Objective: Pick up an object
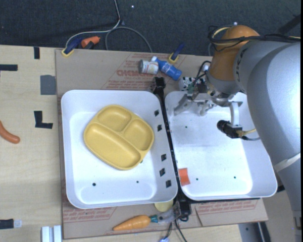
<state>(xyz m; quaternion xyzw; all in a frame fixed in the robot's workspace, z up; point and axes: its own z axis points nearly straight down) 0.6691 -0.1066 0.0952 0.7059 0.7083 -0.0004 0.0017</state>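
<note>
A yellow divided plate [119, 136] lies in the left bin [73, 185]. A small orange block [183, 176] rests at the near left edge of the right bin [252, 180]. My gripper [191, 108] hangs over the far left corner of the right bin, under the orange wrist band [227, 59]. Its two grey fingers [180, 106] are spread apart and open, with only white bin floor between them. The orange block is well toward the near side from the gripper.
A toy carrot [134, 223] lies on the cardboard in front of the bins. A sausage [6, 131] sits on the bench at far left. A blue and white bottle [160, 67] and clamps [83, 43] lie behind the bins. The grey arm [278, 100] covers the right side.
</note>
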